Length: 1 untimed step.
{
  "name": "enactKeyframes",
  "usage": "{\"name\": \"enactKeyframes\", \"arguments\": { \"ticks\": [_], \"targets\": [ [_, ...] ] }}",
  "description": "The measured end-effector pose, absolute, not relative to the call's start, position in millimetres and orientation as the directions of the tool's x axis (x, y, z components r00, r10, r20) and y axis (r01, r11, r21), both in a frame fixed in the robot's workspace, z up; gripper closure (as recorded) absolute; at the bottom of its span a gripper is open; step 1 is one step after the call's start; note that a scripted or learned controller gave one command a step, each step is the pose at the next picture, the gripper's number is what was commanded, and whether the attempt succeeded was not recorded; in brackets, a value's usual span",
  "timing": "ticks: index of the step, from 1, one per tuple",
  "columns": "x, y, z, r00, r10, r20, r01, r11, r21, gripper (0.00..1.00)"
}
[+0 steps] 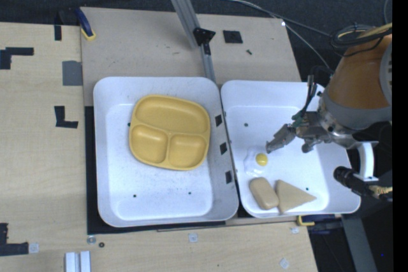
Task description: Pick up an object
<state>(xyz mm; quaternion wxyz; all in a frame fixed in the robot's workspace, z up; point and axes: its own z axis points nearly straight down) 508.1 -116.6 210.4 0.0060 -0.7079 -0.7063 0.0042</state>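
Observation:
The right bin [280,95] holds three small items. A small yellow ball [261,160] lies near its middle, and a tan rounded block [262,193] and a tan wedge [294,195] lie side by side at the front wall. My gripper [288,146] hangs over the right half of this bin, just right of and slightly above the ball. Its fingers are spread open with nothing between them; the left fingertip [270,147] points toward the ball and stands a short way from it.
The left bin [108,137] carries a yellow divided plate [169,132]. A grey metal pole [182,0] slants down to the ridge between the bins. The arm's orange and grey body [360,83] covers the right bin's far right corner.

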Motion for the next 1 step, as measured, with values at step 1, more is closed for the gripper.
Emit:
{"name": "enactKeyframes", "arguments": {
  "ticks": [1],
  "targets": [
    [510.8,-116.3,216.2,-0.001,1.000,0.001,1.000,0.001,-0.003,0.00]
  ]
}}
